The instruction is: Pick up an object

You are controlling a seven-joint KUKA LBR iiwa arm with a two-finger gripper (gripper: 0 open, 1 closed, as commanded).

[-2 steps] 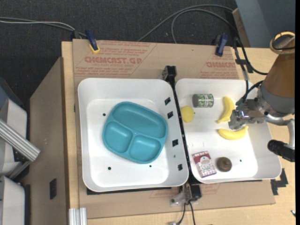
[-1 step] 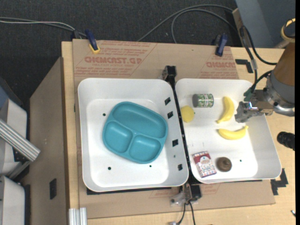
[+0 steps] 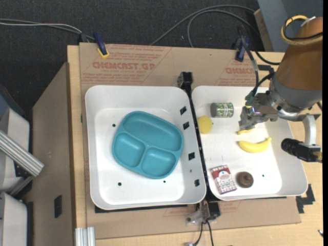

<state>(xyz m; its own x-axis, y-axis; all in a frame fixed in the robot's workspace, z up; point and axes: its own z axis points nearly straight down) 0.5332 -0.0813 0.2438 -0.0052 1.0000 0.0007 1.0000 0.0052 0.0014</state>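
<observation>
In the right bin (image 3: pixel 287 186), a curved yellow banana (image 3: pixel 254 145).

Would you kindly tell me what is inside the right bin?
The right bin holds a can, lemon, banana, red card box and brown disc. The arm covers its far corner.

The right bin (image 3: pixel 287 186) holds five things. A green can (image 3: pixel 222 109) lies on its side at eleven o'clock, a lemon (image 3: pixel 205 124) at nine, a banana (image 3: pixel 253 145) at centre, and a red-and-white carton (image 3: pixel 223 179) beside a brown disc (image 3: pixel 245 179) at six.
</observation>
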